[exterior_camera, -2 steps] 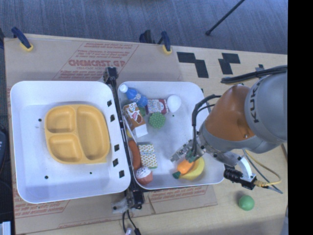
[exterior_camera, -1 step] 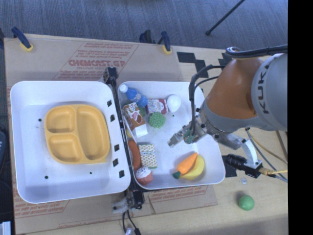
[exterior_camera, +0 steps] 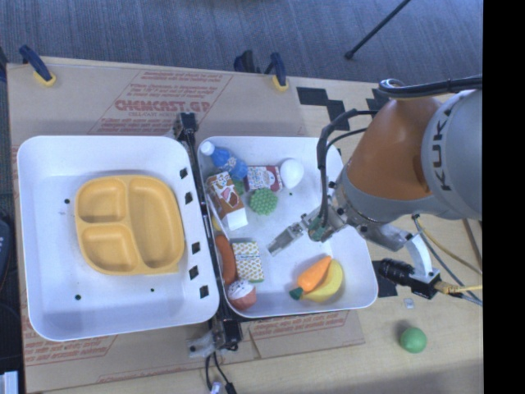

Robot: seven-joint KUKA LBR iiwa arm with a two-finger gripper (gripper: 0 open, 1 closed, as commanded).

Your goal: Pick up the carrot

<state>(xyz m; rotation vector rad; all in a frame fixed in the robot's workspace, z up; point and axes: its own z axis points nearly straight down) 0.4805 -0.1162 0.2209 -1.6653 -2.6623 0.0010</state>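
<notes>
Camera view: cardboard-covered bench (exterior_camera: 156, 97), two white bins (exterior_camera: 33, 220), grey carpet (exterior_camera: 164, 15).

Grey ribbed carpet (exterior_camera: 164, 15) along the top. Bench covered in brown cardboard (exterior_camera: 156, 97) with red print (CHEMCAST lettering), held by blue clamps (exterior_camera: 37, 66) with yellow tips at its far edge. Black tripod leg (exterior_camera: 390, 19) slants across the floor upper right. Bright daylight patch at the top right corner.
</notes>
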